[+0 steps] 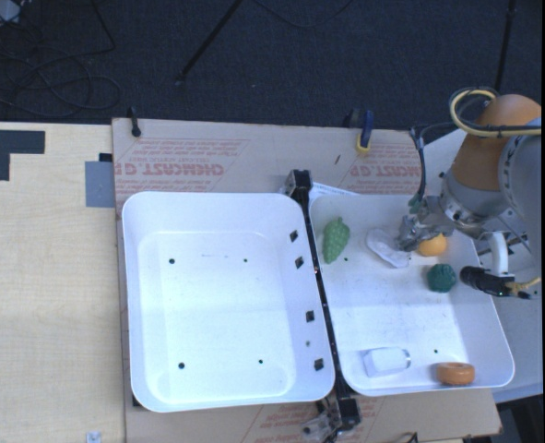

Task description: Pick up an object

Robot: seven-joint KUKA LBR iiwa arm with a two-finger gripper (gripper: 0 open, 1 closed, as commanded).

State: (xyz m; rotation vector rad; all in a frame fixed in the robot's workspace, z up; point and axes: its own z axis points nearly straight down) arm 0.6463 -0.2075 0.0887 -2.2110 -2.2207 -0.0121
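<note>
Gripper point(418, 232) partly hiding yellow object point(432, 245).

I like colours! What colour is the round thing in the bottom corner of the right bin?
Orange round thing, seen in the camera view.

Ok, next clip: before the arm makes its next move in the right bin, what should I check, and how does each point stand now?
1. Claw is over the right bin: ok.
2. A target lies at the claw: ok, the yellow-orange object and the white piece are right beside it.
3. Something sits between the claw's grasping parts: cannot tell.
4. Dark green ball is apart from the claw: ok.
5. Light green object, white block and orange piece lie away from the claw: ok.
</note>
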